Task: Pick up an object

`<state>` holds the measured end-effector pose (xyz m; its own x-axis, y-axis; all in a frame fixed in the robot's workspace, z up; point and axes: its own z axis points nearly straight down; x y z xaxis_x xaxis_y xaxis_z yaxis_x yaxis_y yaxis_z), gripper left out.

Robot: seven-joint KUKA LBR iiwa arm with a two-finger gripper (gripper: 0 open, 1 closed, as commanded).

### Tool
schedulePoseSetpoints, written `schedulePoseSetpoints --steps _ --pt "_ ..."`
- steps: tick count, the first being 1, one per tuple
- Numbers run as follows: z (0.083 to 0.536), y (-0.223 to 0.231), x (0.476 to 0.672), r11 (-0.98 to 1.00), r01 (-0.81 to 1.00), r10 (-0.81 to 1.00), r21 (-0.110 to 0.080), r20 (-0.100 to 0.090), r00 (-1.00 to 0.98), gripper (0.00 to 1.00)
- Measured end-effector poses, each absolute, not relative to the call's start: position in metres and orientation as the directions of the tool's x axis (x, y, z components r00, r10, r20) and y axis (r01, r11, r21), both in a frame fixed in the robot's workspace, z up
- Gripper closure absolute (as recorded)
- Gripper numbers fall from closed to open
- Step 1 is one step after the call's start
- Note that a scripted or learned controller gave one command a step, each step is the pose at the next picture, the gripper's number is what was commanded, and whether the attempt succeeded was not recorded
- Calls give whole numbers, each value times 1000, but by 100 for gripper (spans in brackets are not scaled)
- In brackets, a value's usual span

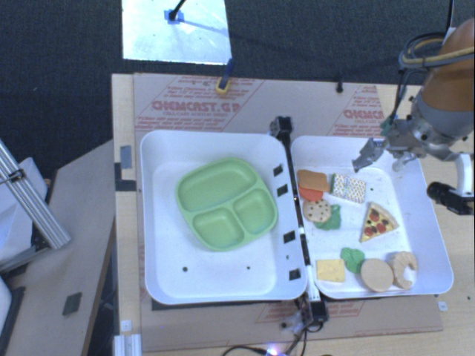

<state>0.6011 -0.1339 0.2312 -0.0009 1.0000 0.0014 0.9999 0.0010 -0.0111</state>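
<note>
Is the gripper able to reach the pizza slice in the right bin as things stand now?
Probably yes. The gripper hangs over the far part of the right bin, and the pizza slice lies flat just nearer, with bare floor around it and nothing on top of it.

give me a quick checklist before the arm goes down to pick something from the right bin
1. Pincer carrying nothing: ok, nothing shows between its tips.
2. Pincer over the right bin: ok, near the back edge.
3. Target right under it: cannot tell; the speckled cracker lies closest.
4. Cracker free of neighbours: not ok, the sandwich lies right beside it.
5. Pizza slice has room around it: ok.
6. Green tray out of the way: ok, it sits in the left bin.
</note>
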Motion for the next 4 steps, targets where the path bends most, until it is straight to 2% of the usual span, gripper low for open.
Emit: schedulePoseSetpoints --steps 1,2,3,4 --pt "238 -134 603 3 1000 1000 1 -1 -3 0" --pt "176 -137 601 1 1000 1000 -4 0 -1 0" --pt "134 -136 603 1 1000 1000 -3 1 -1 0" --pt "89 -138 606 0 1000 1000 8 -7 0 0"
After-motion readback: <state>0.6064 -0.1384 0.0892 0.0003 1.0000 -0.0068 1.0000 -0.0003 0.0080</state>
